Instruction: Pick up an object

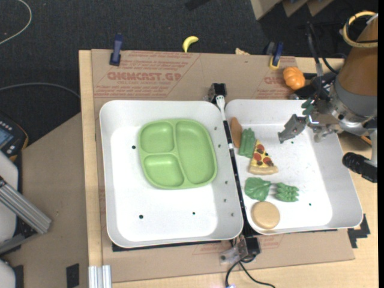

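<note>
**Still choosing: arm hangs over the right bin, nothing gripped**

Clearly no object has been lifted yet. The candidates lie along the left side of the right bin [336, 179]: a pizza slice [262, 159], a green leafy piece [246, 143] touching its upper edge, a brown piece [236, 132] against the bin wall, two more green pieces [258, 188] [287, 192] side by side lower down, and a tan round bun [265, 215] near the front corner.

The gripper [294, 128] hangs over the bin's upper middle, right of the pizza slice and apart from it. Whether the jaws are apart or together cannot be told from this angle.

The step in hand looks like the approach. Next, I judge, the arm must shift left toward one item and descend; the crowded items make a clean grasp harder.

The left bin [120, 161] holds a green divided plate [178, 153]. Both bins sit on a brown board surface [150, 74] with blue clamps [116, 48]; an orange toy [293, 77] and a yellow banana [190, 42] lie near the back edge. Dark carpet [60, 17] surrounds it.
</note>
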`<state>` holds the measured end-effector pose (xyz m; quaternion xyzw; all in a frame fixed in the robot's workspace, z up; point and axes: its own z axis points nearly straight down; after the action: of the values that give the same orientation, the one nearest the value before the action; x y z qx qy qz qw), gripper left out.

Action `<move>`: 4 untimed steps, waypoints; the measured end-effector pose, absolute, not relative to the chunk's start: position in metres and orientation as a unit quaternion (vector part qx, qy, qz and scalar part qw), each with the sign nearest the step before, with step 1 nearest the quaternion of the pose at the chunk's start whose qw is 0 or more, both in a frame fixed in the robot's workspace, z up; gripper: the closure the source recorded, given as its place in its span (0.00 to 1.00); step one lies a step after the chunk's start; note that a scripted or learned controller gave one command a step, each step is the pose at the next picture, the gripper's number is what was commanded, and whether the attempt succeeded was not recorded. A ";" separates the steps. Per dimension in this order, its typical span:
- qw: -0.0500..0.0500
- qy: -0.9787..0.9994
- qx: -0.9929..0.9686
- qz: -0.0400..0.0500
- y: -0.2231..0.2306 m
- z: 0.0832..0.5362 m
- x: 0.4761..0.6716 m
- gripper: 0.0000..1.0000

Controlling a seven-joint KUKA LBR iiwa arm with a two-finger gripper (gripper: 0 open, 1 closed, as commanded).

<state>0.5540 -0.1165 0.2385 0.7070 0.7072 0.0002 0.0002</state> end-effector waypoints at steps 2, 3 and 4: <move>0.003 0.707 0.708 0.003 -0.096 0.097 0.507 1.00; 0.004 0.706 0.708 0.003 -0.096 0.107 0.508 1.00; 0.001 0.711 0.703 0.003 0.014 0.189 0.480 1.00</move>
<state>0.4797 0.0144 0.1890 0.7033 0.7109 0.0033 0.0009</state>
